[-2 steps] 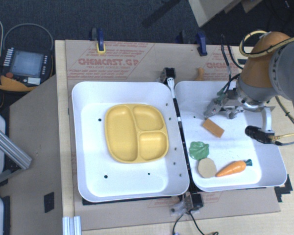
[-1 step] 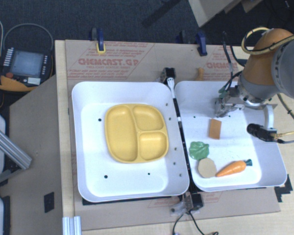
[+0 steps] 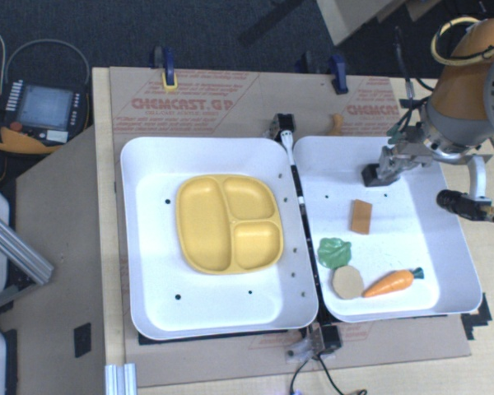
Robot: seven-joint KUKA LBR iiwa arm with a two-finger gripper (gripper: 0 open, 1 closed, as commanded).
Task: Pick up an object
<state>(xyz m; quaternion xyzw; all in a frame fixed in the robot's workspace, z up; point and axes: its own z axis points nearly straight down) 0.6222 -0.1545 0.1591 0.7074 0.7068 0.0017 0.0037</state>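
four items: block [image 3: 361,216], green piece [image 3: 334,252], disc [image 3: 347,282], carrot [image 3: 390,282], all below gripper [image 3: 377,174]
grip: cannot tell
progress: nothing lifted yet

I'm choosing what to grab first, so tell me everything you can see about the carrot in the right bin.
The carrot is a small toy-like piece, glossy orange as if plastic, with a short dark green top at its right end. It lies flat on the floor of the right bin, near the front edge, tilted so the green end sits slightly higher in the picture. Its pointed tip meets or nearly meets the round tan disc on its left.
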